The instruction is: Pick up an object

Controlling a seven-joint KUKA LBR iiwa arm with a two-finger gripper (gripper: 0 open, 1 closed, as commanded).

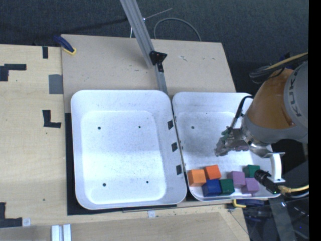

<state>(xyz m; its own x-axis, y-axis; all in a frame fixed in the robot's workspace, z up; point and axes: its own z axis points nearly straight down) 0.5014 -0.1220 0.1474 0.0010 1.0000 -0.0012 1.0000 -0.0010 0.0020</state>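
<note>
We see the pincer point(224, 147) low over the right bin point(200, 109), but we cannot tell its state, and the coloured blocks point(223, 181) lie together along the near edge of this bin.

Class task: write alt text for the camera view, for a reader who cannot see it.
A grey and orange robot arm's gripper hangs over the right white bin, above a cluster of small coloured blocks along its near edge. The left white bin sits beside it.

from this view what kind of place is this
Probably a robot lab grasping bench: an arm reaches over two white bins, coloured blocks fill the right one, and a pole slants above.
</note>
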